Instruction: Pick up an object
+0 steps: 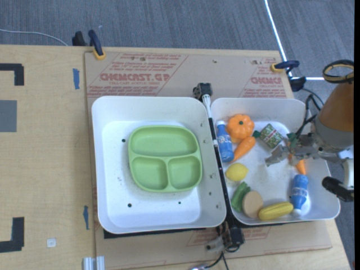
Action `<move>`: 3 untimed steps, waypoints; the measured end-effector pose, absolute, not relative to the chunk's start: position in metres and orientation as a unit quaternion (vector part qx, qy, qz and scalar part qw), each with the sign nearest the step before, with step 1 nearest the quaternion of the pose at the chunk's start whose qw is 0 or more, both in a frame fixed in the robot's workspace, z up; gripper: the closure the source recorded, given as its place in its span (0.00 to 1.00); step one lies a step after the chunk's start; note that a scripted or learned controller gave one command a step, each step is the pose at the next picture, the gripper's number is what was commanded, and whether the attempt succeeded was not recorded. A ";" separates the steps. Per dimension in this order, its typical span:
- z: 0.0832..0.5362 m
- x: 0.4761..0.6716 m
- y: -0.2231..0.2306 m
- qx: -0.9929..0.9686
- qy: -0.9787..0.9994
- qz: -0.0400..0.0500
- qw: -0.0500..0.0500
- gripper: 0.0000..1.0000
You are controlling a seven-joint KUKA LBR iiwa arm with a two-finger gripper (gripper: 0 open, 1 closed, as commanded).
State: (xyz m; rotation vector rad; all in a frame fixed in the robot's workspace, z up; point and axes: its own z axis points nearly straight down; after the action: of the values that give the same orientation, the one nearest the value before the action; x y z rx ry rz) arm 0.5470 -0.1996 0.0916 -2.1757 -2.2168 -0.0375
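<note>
The left bin (pixel 107 167) holds a pale green divided plate (pixel 165 157), lying flat near its middle. It is broad and low, with little for two fingers to catch.

The right bin (pixel 264 107) holds the likely candidates, all toy food that looks like light, hard, smooth plastic. Along its left side a small blue bottle (pixel 224 142) lies beside an orange pumpkin (pixel 241 126), with a carrot (pixel 243 147) slanting just below them. Nearer the viewer sit a lemon (pixel 237 172), a green vegetable (pixel 239 194), a tan round piece (pixel 252 203) and a yellow corn-like piece (pixel 275 210), crowded close together. A green packet (pixel 270 134) lies toward the far side.

Further right, the gripper (pixel 277 157) reaches in low over the bin floor, its tip in the bare patch between the packet and the lemon. Whether it is spread or closed cannot be told, and nothing can be seen held in it. A small orange piece (pixel 301 166) lies just beside it, and a second blue bottle (pixel 299 189) lies nearer the viewer.

The rounded pieces would probably slip out of a pinch; the long ones should hold better. The second bottle looks the best choice, taken across its narrow body at mid-length, since it lies apart from its neighbours.
</note>
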 end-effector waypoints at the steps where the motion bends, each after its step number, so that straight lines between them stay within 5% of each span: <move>1: 0.102 0.548 -0.209 -0.702 -0.712 -0.007 0.002 1.00; 2: 0.098 0.515 -0.224 -0.707 -0.707 0.000 0.001 1.00; 3: 0.097 0.517 -0.212 -0.703 -0.711 -0.006 0.013 0.00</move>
State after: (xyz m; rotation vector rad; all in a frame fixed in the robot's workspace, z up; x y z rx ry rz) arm 0.5171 -0.2117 0.0972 -2.1905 -2.2158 -0.0178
